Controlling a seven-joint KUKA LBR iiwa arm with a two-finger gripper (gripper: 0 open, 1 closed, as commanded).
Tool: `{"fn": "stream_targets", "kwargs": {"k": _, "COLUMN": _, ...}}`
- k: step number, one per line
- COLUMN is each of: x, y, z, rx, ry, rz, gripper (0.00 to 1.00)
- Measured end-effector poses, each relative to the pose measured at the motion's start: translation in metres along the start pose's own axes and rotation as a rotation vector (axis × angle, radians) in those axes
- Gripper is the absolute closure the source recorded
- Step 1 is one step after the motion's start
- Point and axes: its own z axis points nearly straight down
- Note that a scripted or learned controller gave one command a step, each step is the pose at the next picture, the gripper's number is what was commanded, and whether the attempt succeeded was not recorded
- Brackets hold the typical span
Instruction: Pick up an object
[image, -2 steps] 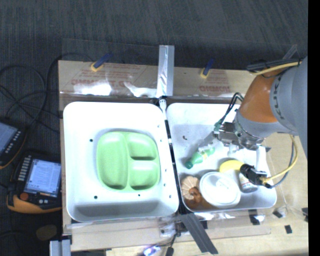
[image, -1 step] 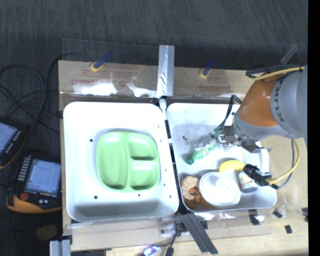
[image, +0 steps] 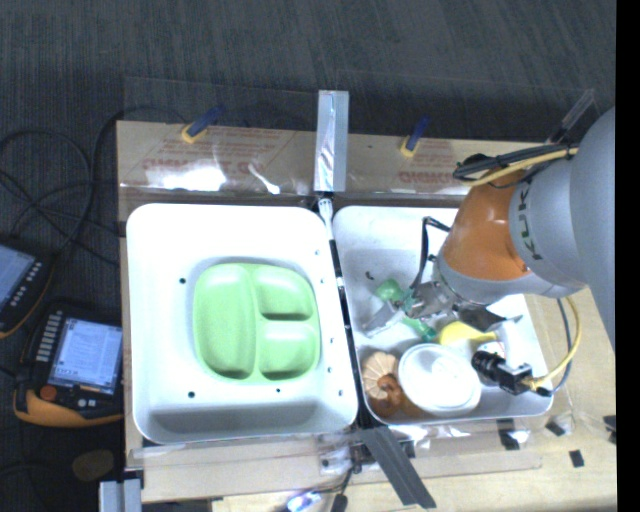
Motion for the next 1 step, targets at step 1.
{"fn": "stream_targets", "kwargs": {"k": 1, "x": -0.0002, "y": 0.001, "z": -0.0098, "rx": -0.001, "ry": 0.0, "rz": 0.001, "gripper": 1.0}}
